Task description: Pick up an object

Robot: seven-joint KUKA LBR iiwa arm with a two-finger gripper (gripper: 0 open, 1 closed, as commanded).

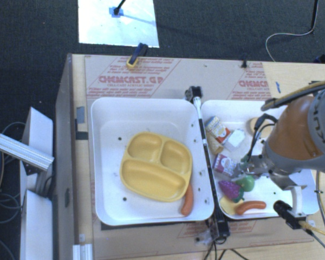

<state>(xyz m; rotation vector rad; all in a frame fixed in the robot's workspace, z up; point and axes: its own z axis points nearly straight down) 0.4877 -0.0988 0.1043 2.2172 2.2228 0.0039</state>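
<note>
Red "CHEMCAST GP" print on tabletop [151, 77] protective sheet, directly behind left white bin [105, 145], same red print repeated behind right white bin [235, 106], only partly legible there, small packet labels unreadable

Two white bins sit side by side on the desk [151, 72]. The left bin [105, 145] has a yellow divided plate [154, 167] in the middle and a hot dog [188, 201] by its near right corner. The right bin [227, 110] is cluttered: purple grapes [229, 188], a green piece [248, 183], another hot dog [251, 205], some small packets [216, 128]. The arm [295, 137] reaches in from the right, and its tool [247, 169] hangs low over that pile.
</note>
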